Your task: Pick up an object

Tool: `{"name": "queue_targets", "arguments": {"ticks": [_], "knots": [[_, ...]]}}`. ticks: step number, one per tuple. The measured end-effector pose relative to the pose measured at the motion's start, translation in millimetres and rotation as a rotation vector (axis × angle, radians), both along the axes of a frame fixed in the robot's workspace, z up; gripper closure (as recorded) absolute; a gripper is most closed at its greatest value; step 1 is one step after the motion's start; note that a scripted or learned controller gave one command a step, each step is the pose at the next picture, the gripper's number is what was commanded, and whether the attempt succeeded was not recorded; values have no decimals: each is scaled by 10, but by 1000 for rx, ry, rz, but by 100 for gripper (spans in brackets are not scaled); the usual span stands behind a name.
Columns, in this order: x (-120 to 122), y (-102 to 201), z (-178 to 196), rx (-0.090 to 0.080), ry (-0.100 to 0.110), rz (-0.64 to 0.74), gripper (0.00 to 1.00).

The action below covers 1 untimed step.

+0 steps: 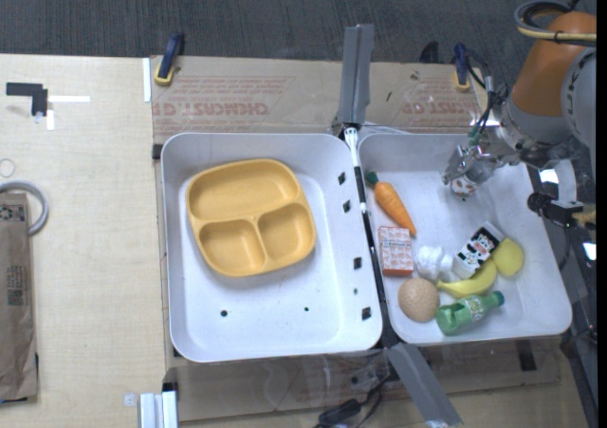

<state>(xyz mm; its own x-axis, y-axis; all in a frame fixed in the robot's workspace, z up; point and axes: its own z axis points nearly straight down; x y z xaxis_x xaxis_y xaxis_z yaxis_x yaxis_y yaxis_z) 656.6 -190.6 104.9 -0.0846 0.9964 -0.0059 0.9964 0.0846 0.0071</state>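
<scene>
My gripper (463, 179) hangs over the far part of the right bin (560, 322), above bare white floor, with nothing seen between its fingers. An orange carrot (394, 207) lies to its left near the divider. Toward the front of that bin lie a pink carton (395, 251), a tan round bun (417, 299), a yellow banana (471, 282), a green bottle (469, 312), a small black-and-white carton (477, 248), a yellow lemon-like piece (510, 256) and a white crumpled item (432, 260).
The left bin (180, 255) holds a yellow three-compartment plate (250, 215). A grey divider post (357, 75) rises between the bins at the back. Cardboard (247, 94) lies behind them, with blue clamps (172, 53) on it. The arm (555, 84) comes in from the upper right.
</scene>
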Motion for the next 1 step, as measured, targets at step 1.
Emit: {"name": "queue_targets", "arguments": {"ticks": [1], "knots": [[-113,569,1036,4,5,-90,100]]}}
